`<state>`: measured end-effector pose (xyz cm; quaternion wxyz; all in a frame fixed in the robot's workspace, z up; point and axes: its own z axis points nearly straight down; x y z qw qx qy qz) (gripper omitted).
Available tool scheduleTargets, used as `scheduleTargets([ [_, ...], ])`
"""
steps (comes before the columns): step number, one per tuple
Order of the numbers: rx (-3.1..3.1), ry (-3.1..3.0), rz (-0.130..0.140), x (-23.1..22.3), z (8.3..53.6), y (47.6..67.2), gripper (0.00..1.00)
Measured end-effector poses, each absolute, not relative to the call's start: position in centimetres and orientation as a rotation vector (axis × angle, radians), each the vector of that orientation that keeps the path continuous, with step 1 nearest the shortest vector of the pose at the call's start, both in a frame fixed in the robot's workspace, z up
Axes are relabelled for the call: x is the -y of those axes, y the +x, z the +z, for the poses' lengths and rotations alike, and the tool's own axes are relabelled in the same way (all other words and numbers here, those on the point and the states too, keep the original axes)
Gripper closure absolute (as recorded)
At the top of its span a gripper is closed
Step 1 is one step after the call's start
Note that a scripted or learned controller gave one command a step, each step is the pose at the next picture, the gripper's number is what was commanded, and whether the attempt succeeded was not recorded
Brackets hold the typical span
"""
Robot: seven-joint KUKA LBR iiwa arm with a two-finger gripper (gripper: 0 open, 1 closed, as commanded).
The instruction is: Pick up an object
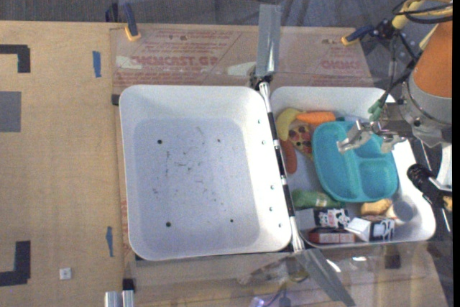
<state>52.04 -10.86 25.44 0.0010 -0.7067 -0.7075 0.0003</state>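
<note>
Hovering over right bin (424, 226), gripper (368, 138) poised above teal divided tray (357, 172); jaws parted, nothing between them. Tray lies directly beneath, long axis running toward lower right.

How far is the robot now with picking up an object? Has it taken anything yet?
Nothing looks picked up yet: the teal tray, the banana, the carrot and the other items all lie in the right bin. In hand: the gripper sits above the tray's upper edge, fingers spread, nothing between them. Left to do: close on one item and lift it.
</note>
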Motion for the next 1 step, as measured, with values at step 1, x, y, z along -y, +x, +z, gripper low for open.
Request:
scheduleTargets([
  [1, 2.113, -2.324, 0.001, 18.31, 19.94, 47.98, 0.00],
])
